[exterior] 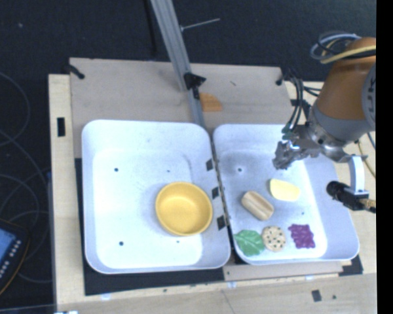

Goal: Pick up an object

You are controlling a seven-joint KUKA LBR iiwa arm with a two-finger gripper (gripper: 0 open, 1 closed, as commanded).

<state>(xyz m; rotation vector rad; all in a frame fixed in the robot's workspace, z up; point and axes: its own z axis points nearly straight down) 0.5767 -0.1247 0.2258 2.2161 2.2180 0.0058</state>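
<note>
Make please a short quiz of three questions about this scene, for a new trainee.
1. True or false: the yellow bowl lies in the left bin.
2. Which item lies nearest the gripper? A) purple grapes B) pale yellow piece C) green leaf
3. Fill in: the cookie lies between the green leaf and the ____.

Key: 1 true; 2 B; 3 purple grapes.
</note>
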